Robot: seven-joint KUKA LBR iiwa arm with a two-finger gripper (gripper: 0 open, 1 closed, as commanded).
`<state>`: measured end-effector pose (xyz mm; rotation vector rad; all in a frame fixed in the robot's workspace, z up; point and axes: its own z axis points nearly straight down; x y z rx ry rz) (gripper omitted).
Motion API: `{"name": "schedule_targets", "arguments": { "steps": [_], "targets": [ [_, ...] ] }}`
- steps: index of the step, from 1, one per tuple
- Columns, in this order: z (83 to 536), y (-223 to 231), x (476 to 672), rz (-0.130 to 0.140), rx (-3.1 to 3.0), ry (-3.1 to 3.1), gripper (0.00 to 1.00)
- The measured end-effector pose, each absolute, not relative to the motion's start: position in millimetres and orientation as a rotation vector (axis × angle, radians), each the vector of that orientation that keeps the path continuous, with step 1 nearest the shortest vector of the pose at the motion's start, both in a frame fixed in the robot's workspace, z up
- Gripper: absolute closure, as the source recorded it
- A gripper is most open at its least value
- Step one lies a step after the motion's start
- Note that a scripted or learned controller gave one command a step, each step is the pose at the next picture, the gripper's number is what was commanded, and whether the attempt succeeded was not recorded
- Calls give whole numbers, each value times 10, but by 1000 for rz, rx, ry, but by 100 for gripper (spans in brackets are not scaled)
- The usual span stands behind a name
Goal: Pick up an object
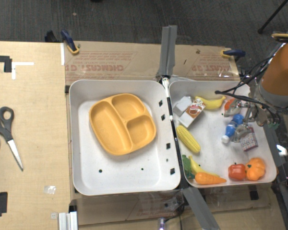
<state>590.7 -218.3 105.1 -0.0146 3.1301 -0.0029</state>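
Note:
The right bin (212, 145) holds several toy foods: a banana (210, 102), a white carton (188, 110), a corn cob (188, 139), a carrot (210, 178), a red tomato (237, 172) and an orange pepper (255, 169). A blue bottle (230, 128) with a white cap lies at the bin's right side, next to a purple packet (249, 142). My gripper (241, 124) hangs low over the blue bottle, reaching in from the right beneath the orange wrist band (280, 73). Cables and the gripper body hide the contact with the bottle.
The left bin (76, 147) holds a yellow divided plate (122, 123). Scissors (7, 134) lie on the wooden bench at far left. Blue clamps (69, 41) (234, 53) hold cardboard behind the bins. A grey divider bar (168, 51) stands between them.

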Motion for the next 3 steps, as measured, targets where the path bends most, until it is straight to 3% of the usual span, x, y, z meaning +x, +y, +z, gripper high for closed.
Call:
{"name": "schedule_targets", "arguments": {
  "steps": [1,2,3],
  "targets": [
    [944,-2205,6009,-4,-49,3134,0],
    [1053,-2191,6030,-5,-54,3128,100],
    [1054,-2187,6031,-5,-54,3128,0]
  ]
}}
